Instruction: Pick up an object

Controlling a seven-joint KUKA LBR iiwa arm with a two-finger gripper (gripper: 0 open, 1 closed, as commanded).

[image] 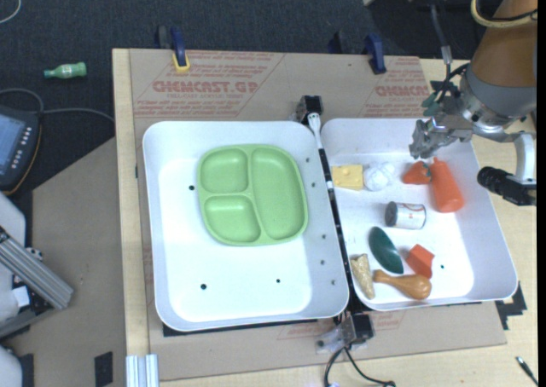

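While the gripper (424, 145) hangs low over the far side of the right bin (486, 279), just above the orange carrot (444, 187), nothing visibly sits in it and its grip state cannot be told; the pick looks not yet made; grasping and lifting remain.

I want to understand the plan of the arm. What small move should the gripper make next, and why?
Probably a short descent straight down. The gripper hangs in the right bin, just above the left end of the orange carrot and the small red piece beside it. Nothing shows between its fingers, so no object is picked yet. These two things lie nearest to it, so lowering onto them seems the shortest way.
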